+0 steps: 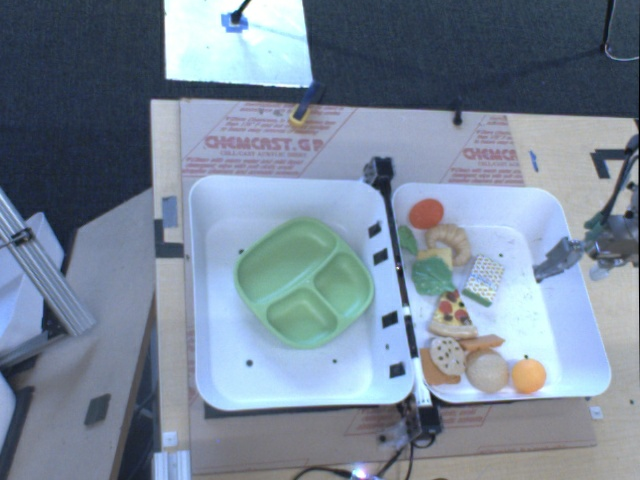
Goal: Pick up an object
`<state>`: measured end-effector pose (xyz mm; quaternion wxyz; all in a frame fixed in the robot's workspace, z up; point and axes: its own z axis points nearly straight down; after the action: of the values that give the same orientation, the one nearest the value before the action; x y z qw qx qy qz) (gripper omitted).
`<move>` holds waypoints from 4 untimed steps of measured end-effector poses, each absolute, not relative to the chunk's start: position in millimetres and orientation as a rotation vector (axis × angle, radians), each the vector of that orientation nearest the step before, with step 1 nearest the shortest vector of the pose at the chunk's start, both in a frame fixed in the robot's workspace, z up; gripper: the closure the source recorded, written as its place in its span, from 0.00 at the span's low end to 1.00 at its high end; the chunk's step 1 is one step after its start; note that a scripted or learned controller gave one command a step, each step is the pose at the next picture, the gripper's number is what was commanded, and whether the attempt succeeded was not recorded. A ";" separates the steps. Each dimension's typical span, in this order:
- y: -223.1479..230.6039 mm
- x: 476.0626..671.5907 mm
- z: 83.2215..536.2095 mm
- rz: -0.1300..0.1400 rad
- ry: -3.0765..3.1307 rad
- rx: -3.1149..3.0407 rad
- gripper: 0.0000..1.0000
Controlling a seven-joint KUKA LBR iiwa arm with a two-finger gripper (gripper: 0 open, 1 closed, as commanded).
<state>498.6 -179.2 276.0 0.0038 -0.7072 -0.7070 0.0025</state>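
Observation:
The right bin [560, 318] holds several toy foods: a red tomato [426, 212], a croissant [449, 240], a green leafy piece [432, 275], a checkered packet [483, 279], a pizza slice [452, 315], a cookie [446, 356], a beige ball [487, 371] and an orange [528, 375]. My gripper [553, 261] hangs over the right side of this bin, entering from the right edge, well clear of the foods. Nothing shows between its fingers.
The left bin [220, 368] holds a green divided plate [303, 282]. A black divider strip [392, 268] runs between the bins. Bare bin floor lies between the foods and the right wall. A metal frame [40, 278] stands at far left.

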 end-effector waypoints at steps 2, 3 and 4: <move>-176.8 501.6 219.2 0.001 -2.222 -2.218 0.00; -176.5 506.3 177.4 0.000 -2.222 -2.219 0.00; -175.7 514.2 119.1 -0.001 -2.223 -2.220 0.00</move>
<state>514.2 -175.7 119.1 -0.0001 -0.7067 -0.7075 -0.0004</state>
